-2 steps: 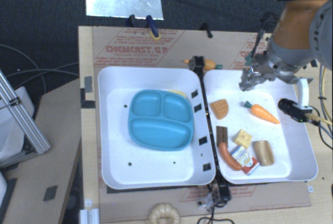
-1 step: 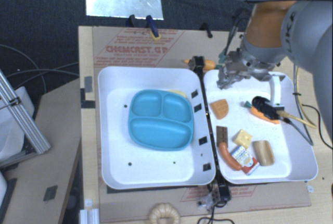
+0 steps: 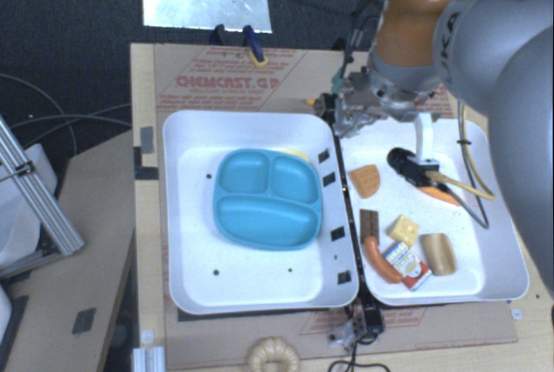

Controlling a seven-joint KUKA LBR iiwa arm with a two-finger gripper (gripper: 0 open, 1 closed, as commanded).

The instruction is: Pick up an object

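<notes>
At the near end of the right bin (image 3: 511,279) lie a sausage (image 3: 381,259), a small packet (image 3: 407,263), a tan roll (image 3: 439,253), a yellow cube (image 3: 403,230) and a brown bar (image 3: 369,223). Farther back sit a wedge of bread (image 3: 366,180) and a carrot (image 3: 443,194). The left bin (image 3: 186,180) holds a blue divided plate (image 3: 268,197). At the far edge, the gripper (image 3: 351,118) hangs over the divider; its grasp cannot be told.
</notes>
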